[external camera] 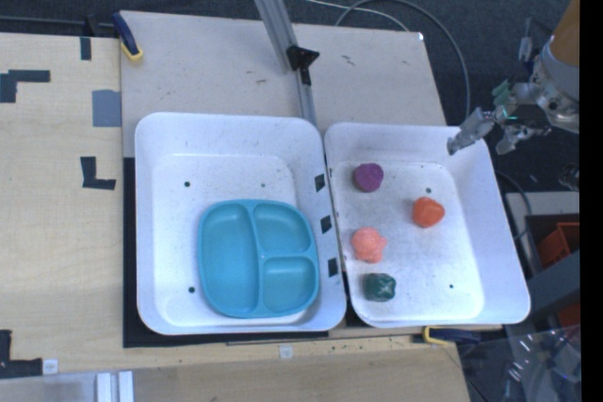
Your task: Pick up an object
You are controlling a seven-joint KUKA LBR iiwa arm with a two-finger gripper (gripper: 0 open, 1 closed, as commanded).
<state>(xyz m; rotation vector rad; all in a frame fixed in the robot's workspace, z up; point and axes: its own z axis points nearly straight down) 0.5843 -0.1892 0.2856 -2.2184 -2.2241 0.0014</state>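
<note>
The end effector [485, 129] hovers open and empty at the right bin's [499, 231] top corner, so the approach seems in hand; next it must descend over the nearby orange object [428, 212].

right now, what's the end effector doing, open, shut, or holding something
end effector: open, holding nothing, over the top right corner of the right bin.

The pale wooden surface [57, 202] carries two shallow white bins side by side, the left bin [151, 202] and the right bin [495, 231] touching along their inner edges, with dark tape marks [94, 172] at its left.
</note>
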